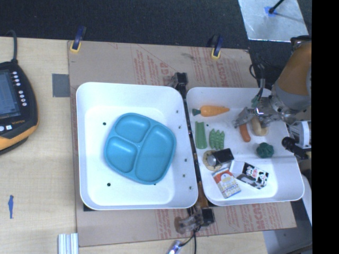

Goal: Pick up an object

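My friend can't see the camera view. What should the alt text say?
A robot gripper reaches from the right into the right bin, among a toy carrot, green vegetables, a small sausage and cards. The left bin holds a blue divided plate.

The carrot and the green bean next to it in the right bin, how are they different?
The carrot is orange and tapered; the green bean is green and even in width. The carrot lies crosswise near the bin's far edge; the bean runs lengthwise along the left wall. Both are toy vegetables lying flat in the right bin.
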Available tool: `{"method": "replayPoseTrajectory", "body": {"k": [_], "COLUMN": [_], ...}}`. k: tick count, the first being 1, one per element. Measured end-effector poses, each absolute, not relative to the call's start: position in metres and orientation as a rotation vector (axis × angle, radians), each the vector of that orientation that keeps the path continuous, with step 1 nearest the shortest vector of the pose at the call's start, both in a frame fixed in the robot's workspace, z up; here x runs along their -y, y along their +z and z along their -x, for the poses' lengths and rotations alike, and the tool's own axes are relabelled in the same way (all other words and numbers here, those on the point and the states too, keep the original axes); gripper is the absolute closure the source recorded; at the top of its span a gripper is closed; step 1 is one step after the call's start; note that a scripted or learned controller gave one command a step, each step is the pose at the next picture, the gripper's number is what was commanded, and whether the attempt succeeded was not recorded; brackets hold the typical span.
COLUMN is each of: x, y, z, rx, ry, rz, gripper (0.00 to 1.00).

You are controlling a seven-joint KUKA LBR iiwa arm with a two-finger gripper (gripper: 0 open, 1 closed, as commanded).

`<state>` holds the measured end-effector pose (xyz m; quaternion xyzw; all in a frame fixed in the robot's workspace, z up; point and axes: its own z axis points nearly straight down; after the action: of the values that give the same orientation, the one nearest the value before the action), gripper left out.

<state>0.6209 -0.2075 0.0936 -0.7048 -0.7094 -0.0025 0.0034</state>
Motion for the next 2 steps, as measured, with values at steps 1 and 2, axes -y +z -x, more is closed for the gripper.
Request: {"method": "replayPoseTrajectory", "body": {"k": [1,2], "x": [0.211,0.2], "y": [0.107,0.104], "z": [-0.622,-0.623], "rx": [2.233,2.226], "ry": [-0.005,-0.017], "rz": [2.215,2.189], "gripper": [1.0,0.0]}}
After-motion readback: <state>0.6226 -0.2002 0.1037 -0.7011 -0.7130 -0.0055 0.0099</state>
